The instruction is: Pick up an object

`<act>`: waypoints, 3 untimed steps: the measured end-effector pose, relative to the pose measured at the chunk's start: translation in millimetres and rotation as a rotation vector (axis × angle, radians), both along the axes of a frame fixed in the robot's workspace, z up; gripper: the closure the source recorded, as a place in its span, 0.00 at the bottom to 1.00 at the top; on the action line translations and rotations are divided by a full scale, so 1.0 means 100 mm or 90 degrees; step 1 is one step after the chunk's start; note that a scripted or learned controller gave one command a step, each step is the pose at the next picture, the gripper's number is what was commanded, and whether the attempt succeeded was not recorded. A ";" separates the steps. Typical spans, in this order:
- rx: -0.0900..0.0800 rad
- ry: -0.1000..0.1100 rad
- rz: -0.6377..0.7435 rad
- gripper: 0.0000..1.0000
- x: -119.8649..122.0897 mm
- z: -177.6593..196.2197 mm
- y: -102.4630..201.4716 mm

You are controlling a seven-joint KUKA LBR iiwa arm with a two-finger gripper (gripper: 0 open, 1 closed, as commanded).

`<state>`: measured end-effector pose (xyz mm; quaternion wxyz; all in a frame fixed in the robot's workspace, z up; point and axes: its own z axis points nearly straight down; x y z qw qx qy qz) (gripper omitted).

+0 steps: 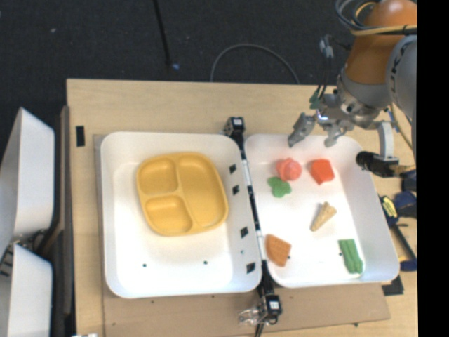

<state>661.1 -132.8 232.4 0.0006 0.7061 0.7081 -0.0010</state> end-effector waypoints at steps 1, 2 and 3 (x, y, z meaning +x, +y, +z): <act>0.000 0.000 0.001 0.00 0.01 -0.43 0.04; 0.000 0.001 0.001 0.00 -0.02 -1.03 0.09; -0.001 -0.010 0.001 1.00 0.03 -0.83 0.08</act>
